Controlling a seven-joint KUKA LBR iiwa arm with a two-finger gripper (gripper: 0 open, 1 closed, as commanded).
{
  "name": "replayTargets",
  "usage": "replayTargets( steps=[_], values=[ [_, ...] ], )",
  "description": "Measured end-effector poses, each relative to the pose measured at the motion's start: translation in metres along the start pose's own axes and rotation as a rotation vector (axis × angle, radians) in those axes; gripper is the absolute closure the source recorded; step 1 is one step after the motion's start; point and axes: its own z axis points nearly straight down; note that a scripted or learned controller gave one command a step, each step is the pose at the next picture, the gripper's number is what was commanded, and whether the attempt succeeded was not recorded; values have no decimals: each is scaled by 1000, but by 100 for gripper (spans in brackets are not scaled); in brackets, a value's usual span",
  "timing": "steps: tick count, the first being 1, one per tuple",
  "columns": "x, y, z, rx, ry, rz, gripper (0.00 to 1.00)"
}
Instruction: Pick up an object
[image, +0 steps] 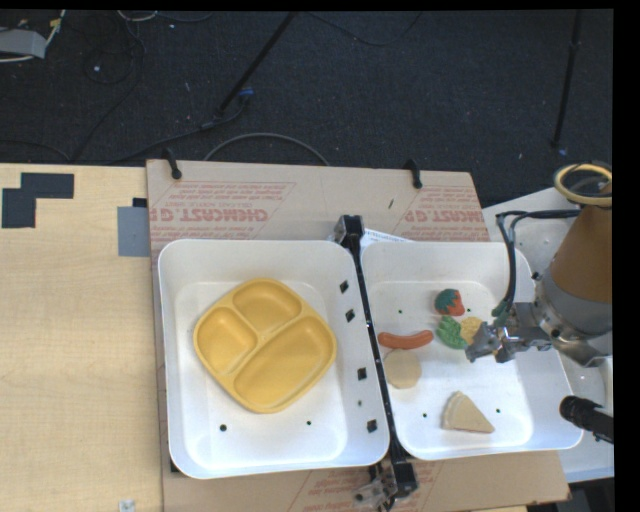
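Now the gripper (487, 343) is low in the right bin (430, 270), by its right wall, right beside the green toy (453, 333). I cannot tell if it is grabbing anything. The hot dog (405, 340), the round cookie (403, 372), the wedge (466, 414) and the red-green toy (448, 300) lie loose nearby. The yellow plate (265, 343) sits in the left bin (190, 420). This looks like the reaching step. Next, I think, it needs to get hold of the green toy and lift it straight up.
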Motion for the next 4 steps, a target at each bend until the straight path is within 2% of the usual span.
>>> replayTargets(
  steps=[2,3,4],
  values=[
    [104,11,-20,5,1,-3,100],
    [157,8,-28,4,2,-4,100],
    [214,14,-18,6,1,-3,100]
  ],
)
